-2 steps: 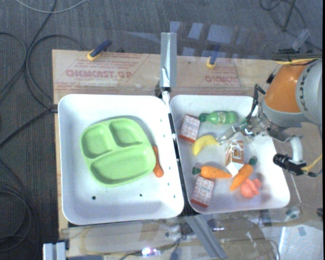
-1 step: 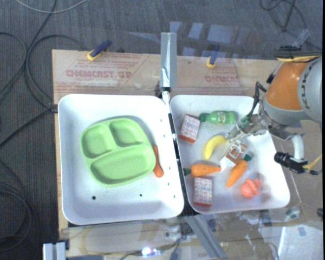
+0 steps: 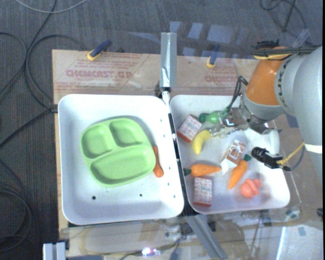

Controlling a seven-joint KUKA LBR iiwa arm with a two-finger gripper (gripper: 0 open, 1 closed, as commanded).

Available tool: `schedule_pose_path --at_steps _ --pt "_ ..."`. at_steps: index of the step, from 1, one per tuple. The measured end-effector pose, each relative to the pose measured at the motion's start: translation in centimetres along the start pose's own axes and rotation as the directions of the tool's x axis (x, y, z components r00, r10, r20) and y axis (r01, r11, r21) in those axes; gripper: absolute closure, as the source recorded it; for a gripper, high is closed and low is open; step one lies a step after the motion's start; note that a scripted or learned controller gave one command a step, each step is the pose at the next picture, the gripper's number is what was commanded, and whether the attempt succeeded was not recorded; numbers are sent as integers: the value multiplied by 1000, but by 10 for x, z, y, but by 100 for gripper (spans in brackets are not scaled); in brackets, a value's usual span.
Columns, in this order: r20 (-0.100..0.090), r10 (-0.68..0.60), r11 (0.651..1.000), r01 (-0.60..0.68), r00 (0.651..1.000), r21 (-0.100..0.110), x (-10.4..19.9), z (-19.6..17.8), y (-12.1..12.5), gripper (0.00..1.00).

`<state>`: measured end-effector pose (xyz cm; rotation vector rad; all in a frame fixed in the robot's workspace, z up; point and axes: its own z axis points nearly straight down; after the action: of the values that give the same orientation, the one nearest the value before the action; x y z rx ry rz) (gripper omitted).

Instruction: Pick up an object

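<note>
The toy banana (image 3: 201,140) lay in the right bin (image 3: 284,198), just below-left of the gripper (image 3: 223,124), probably its target. Whether the pincer was wide or narrow I could not tell. Carrots (image 3: 203,170) and small boxes (image 3: 202,190) lay scattered nearby, a green divided plate (image 3: 117,151) in the left bin (image 3: 70,199).

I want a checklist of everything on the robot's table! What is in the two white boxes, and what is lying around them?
Surface: brown board under left bin and right bin.
Job's things: right bin holds a banana, two carrots, two small boxes, a packet, a pink toy and a green toy.
Clutter: green divided plate and another carrot in the left bin.
Grippers: gripper low over the right bin, near the banana.
Cables: several on the floor.
Surroundings: grey carpet; clamps on the board's far edge.
</note>
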<state>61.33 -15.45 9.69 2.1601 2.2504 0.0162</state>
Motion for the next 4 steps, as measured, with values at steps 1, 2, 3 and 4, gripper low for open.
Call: schedule_pose_path --at_steps 1,2,3,4 --pt "-1 2 1000 -2 1000 5 0 3 -2 0" --pt "-12 5 998 -4 1000 56 -12 13 48 0" --pt "-15 37 998 -36 999 57 -26 14 48 0" --pt "-6 -117 993 117 993 14 -46 7 -38 0"
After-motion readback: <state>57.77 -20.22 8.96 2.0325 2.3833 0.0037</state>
